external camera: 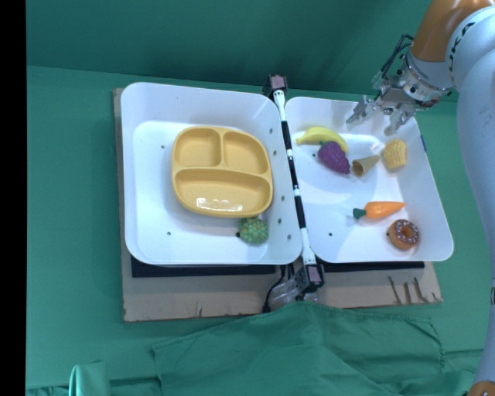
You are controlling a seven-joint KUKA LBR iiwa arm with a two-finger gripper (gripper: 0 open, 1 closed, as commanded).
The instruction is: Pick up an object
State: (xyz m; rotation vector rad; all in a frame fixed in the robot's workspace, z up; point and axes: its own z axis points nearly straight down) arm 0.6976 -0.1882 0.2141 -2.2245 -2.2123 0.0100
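A grey KUKA arm with an orange band [441, 19] reaches in from the right, its gripper [383, 114] poised over the far rim of the right bin [433, 232], fingers spread wide with nothing between them. Two shallow white bins sit side by side on a cardboard sheet [193, 305] over green cloth [69, 232], parted by a black-and-white striped bar [294, 182] running along their shared edge. The toy food crowds the right bin's far half: a yellow banana [321, 136] near the divider, a purple grape bunch [334, 157] touching just below it, a small ice-cream cone [366, 164] beside the grapes, and a pale yellow corn piece [394, 154] just under the gripper's fingers. Nearer the camera lie an orange carrot [381, 209] and, close to the bin's right wall, a chocolate-glazed doughnut [403, 233]. The near left floor of this bin, between divider and carrot, is bare white, as is the strip along its near rim. In the left bin [143, 108], a yellow three-compartment plate [223, 172] sits tilted at the centre, leaving open margins along the far, left and near walls; a green knobbly fruit [253, 230] rests just off the plate's near right corner. A fold of green cloth [309, 348] bunches below the bench's front edge.
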